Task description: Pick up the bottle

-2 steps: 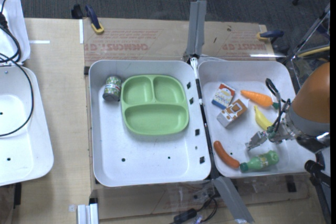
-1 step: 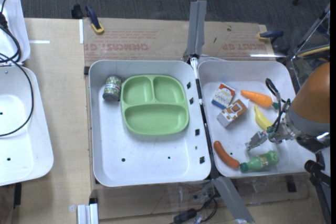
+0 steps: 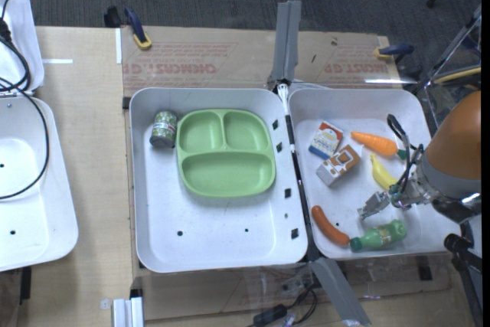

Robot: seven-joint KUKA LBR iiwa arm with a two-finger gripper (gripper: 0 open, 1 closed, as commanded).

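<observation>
Fingers (image 3: 375,205): slightly parted, gripping nothing, low over the right bin (image 3: 348,107).
Bottle (image 3: 380,237): green, lying flat just below the fingers, untouched.
Banana (image 3: 382,172): just above them.

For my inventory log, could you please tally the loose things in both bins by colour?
Green: 3 (plate, can, bottle)
Orange: 2 (carrot, sausage)
Yellow: 1 (banana)
White, printed: 2 (two boxes)
Total: 8

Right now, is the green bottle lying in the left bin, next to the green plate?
No, the green bottle lies in the right bin, beside the hot dog.
</observation>
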